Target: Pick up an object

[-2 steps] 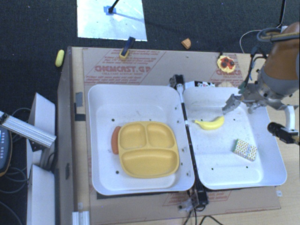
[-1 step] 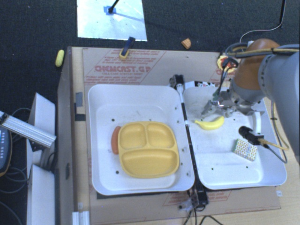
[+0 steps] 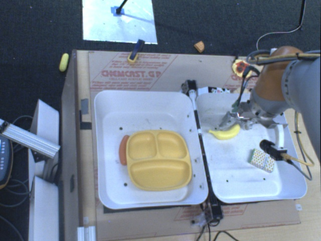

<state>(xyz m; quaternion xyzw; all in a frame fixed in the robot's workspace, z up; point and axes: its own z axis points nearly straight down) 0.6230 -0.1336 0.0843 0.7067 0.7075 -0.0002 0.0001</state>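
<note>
Dark carpet [image 3: 40, 24] surrounds a bench [image 3: 150, 67] topped with a brown sheet printed in red letters. Two white bins sit on it side by side.

Left bin [image 3: 108, 119]: a yellow plate [image 3: 159, 159] with three compartments lies at centre. An orange stick-shaped item [image 3: 123, 149] lies against its rim at 9 o'clock.

Right bin [image 3: 241, 182]: the banana [image 3: 225, 133] lies at about 10 o'clock from bin centre, close to the wall shared with the left bin. It is small, bright yellow and curved. It lies flat on the bin floor with both ends turned up toward 12 o'clock, and the left tip is thinner.

The gripper [image 3: 234, 119] sits at 1 o'clock of the banana, just beside its right end. Contact cannot be told, nor whether the jaws are open or closed. The grey arm [image 3: 301, 84] with its orange band comes in from 3 o'clock.

A block [image 3: 263, 160], pale with a fine checked pattern, lies askew at 4 o'clock of the banana, well apart from it.

On the carpet, a pale sheet [image 3: 118, 14] lies at 12 o'clock of the bench. A small yellow item [image 3: 63, 62] lies off the bench's 10 o'clock corner, and a small brown item [image 3: 199, 46] at 1 o'clock.
</note>
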